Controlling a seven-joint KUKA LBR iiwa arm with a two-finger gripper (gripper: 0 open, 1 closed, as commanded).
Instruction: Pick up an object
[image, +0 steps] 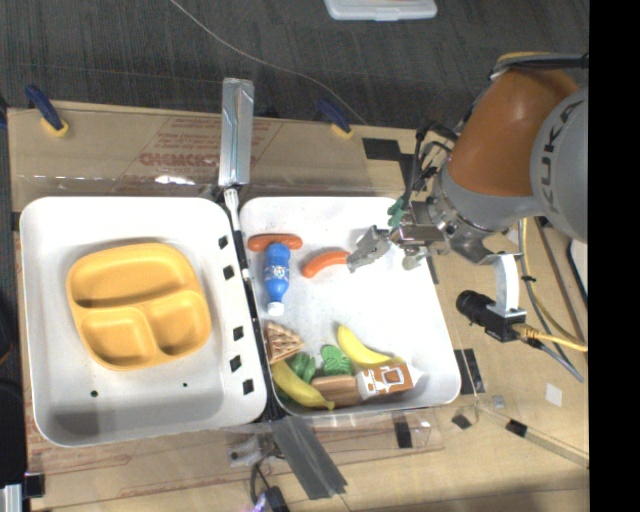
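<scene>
Over the right bin (425, 330) I see my hand (388, 250) hanging near the upper right part, with the grey arm (520, 130) and its orange band reaching in behind it. Its two fingers are spread apart, one finger (366, 248) pointing left toward the middle of the bin and the other lying further right by the bin's edge. Nothing sits between them that I can make out.

Just left of the left finger lies an orange sausage-shaped piece (323, 263), close to the fingertip; I cannot tell if they touch. Further left a second sausage (274, 241) lies near the divider, and a small blue and white bottle (277, 276) lies just below it, lengthwise along the bin's left wall.

Toward the lower edge of the same bin I see a cluster packed close together: a waffle-like wedge (283, 343), a green piece (331, 359), a yellow banana (362, 350), another banana (298, 386) along the bottom left corner, and a brown and white carton (386, 380) lying on its side.

Across the divider, the left bin (60, 400) holds a yellow compartment tray (138, 303), sitting flat and well apart from my hand. Both bins rest on the table (560, 460).
</scene>
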